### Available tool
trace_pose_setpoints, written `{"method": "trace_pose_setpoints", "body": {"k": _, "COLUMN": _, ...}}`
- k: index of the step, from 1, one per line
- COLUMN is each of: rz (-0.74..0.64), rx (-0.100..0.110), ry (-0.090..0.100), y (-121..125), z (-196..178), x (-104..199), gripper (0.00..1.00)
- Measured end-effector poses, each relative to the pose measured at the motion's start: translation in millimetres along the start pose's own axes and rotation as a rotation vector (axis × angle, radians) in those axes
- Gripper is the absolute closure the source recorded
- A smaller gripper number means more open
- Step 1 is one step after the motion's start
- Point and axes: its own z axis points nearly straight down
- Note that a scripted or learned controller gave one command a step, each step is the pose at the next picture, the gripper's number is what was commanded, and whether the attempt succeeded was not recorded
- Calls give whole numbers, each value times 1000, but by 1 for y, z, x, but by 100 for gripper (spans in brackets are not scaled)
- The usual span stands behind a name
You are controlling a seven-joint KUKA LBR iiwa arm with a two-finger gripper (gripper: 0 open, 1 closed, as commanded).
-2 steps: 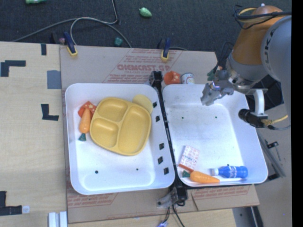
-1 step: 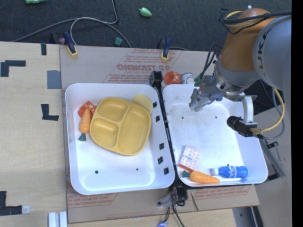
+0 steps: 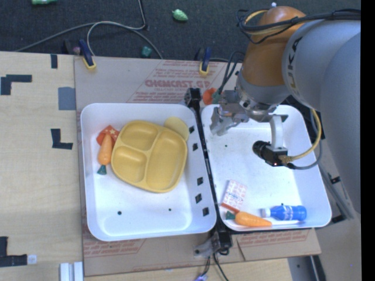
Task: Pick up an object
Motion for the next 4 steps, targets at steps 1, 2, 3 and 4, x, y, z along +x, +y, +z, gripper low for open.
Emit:
{"method": "trace_pose_setpoints", "body": {"k": 1, "rz": 3, "rx": -1, "ry": -3, "y": 29, "z": 15, "x": -66, "gripper": 100}}
{"method": "trace_pose_setpoints", "body": {"k": 2, "rz": 2, "rx": -1, "ry": -2, "y": 29, "z": 15, "x": -65, "gripper": 0}}
{"method": "trace_pose_setpoints", "body": {"k": 3, "rz": 2, "rx": -1, "ry": -3, "y": 75, "z": 26, "x": -112, "gripper": 0}}
{"method": "trace_pose_setpoints", "body": {"k": 4, "rz": 1, "rx": 1, "ry": 0, "y": 33, "z": 53, "x": -75, "gripper": 0}}
